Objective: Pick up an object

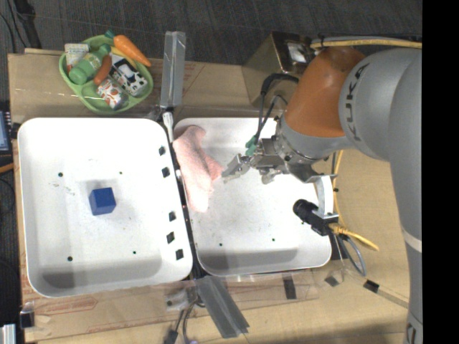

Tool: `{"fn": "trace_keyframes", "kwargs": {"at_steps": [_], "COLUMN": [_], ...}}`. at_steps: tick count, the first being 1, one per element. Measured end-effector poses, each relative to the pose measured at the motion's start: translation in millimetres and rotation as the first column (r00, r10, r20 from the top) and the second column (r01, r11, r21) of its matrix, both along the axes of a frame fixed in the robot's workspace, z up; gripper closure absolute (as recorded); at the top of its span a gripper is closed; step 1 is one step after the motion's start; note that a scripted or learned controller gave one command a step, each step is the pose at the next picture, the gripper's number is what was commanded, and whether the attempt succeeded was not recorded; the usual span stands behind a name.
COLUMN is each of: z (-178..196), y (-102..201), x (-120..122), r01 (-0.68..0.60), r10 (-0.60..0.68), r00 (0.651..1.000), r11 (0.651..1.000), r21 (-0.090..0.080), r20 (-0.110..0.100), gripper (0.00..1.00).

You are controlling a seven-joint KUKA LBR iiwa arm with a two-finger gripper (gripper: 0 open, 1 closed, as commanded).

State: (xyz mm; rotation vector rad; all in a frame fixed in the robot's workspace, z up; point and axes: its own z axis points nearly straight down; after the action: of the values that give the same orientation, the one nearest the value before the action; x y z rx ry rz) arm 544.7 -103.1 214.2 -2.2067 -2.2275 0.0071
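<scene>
Lettering on the arm (358, 92) reads "KUKA", printed in dark characters down the grey housing just right of the orange band. I can read no other writing; the packets in the green bowl (72, 83) carry printing too small to make out.

Gripper (240, 167) position: over the right bin (315, 253), in its far half, pointing left. I see two thin metal fingers (234, 169) standing slightly apart, with nothing between them.

Pink cloth (195, 167) location: crumpled against the left wall of the right bin, running from the far corner toward the middle. Its right edge lies just beside the fingertips, to their left; I cannot tell whether they touch it.

Blue cube (102, 200) location: left bin (43, 278), left of centre, well apart from the gripper and across the divider.

The green bowl sits on the bench beyond the left bin, holding a toy carrot (131, 48) and other small items.
</scene>
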Motion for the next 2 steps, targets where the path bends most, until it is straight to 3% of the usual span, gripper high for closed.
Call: {"fn": "trace_keyframes", "kwargs": {"at_steps": [1, 2], "z": [-0.6, 80.1], "y": [26.4, 64.2], "x": [46.5, -5.0], "r01": [0.096, -0.213], "r10": [-0.096, 0.214], "r00": [0.995, 0.977], "r11": [0.995, 0.977], "r21": [-0.002, -0.002], "r20": [0.003, 0.008], "gripper": [0.0, 0.0]}}
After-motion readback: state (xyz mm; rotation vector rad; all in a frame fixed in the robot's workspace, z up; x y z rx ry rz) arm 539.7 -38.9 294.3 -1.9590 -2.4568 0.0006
